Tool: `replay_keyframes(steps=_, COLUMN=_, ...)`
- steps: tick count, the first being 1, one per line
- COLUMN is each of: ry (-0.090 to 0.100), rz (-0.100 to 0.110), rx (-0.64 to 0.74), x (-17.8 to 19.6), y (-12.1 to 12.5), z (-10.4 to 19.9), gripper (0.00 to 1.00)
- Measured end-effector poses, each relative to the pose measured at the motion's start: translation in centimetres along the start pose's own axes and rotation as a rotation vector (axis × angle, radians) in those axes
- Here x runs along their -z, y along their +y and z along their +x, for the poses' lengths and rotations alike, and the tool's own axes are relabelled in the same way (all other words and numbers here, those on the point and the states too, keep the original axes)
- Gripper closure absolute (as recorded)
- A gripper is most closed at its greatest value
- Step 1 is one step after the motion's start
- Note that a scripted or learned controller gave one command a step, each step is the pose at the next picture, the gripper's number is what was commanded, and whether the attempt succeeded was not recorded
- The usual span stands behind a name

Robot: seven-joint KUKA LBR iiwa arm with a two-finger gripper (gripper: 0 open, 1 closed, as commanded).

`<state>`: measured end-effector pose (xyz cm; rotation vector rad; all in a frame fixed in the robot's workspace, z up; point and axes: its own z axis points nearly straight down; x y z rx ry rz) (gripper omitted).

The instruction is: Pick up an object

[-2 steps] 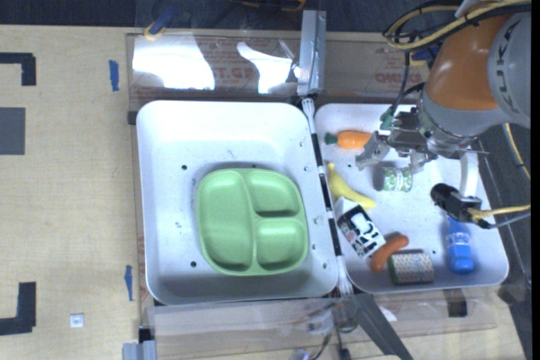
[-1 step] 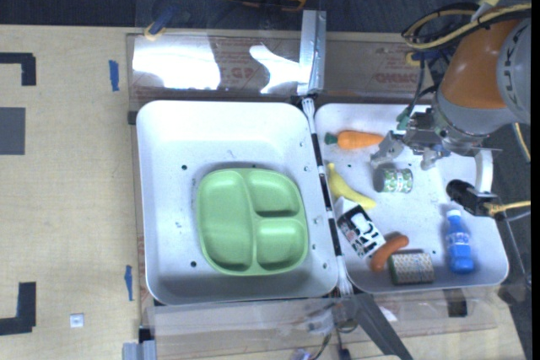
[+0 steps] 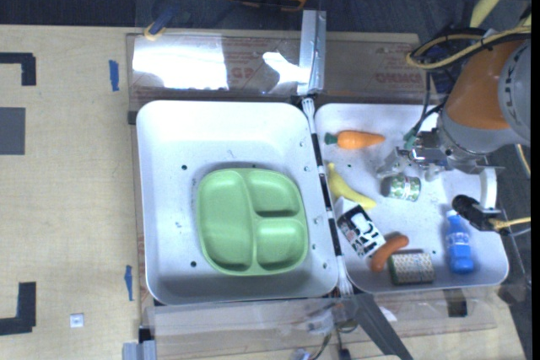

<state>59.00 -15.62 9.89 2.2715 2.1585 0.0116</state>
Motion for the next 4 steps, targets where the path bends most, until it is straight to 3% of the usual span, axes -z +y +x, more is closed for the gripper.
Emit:
replay_keyframes(steps=1, ry=0.001, rz=0.002, rx=0.052, x=-1.0, y=-3.2, z=1.9, gripper=0.0)
replay_keyframes(steps=2, ry=0.0, rz=-0.002, rx=0.05, x=0.1, y=-3.1, z=1.8, gripper=1.0)
replay_keyframes(steps=3, ry=-0.001, rz=-0.002, rx=0.034, x=-0.9, y=-3.8, z=4.8, gripper=1.0)
replay_keyframes(steps=4, ry=-0.001, rz=0.011, rx=-0.056, x=8.6, y=0.6, z=10.7, gripper=1.0)
